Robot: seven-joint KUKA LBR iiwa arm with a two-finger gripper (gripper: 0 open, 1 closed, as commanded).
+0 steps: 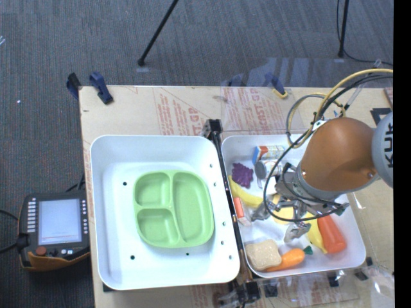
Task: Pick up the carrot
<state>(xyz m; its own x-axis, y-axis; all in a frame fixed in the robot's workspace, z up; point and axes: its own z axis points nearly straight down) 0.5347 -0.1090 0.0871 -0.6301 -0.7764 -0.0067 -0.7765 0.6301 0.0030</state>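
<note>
Orange and small, the carrot (292, 258) is seen lying flat at the near edge of the right bin (358, 249), with a bit of green at its right end. It is touched on its left by a slice of bread (263, 254), and a bigger red-orange toy (331, 234) lies just beside it on the right. The claw (279, 220) is hung a little way behind the carrot, above a yellow banana (247, 195), so the carrot is not held. Whether the claw is wide or narrow cannot be told, because much of it is hidden under the arm's orange band (337, 156). The claw is probably kept there so it can be brought down on the toys, but it would have to be moved nearer to the front edge first. Purple grapes (242, 172) are placed further back. A green plate (173, 208) with three parts is set in the left bin (109, 172). Both bins are rested on a pale board (160, 111), which is held by blue clips (100, 86). Grey carpet (64, 31) is spread all around, and a screen box (54, 226) is left on it.
</note>
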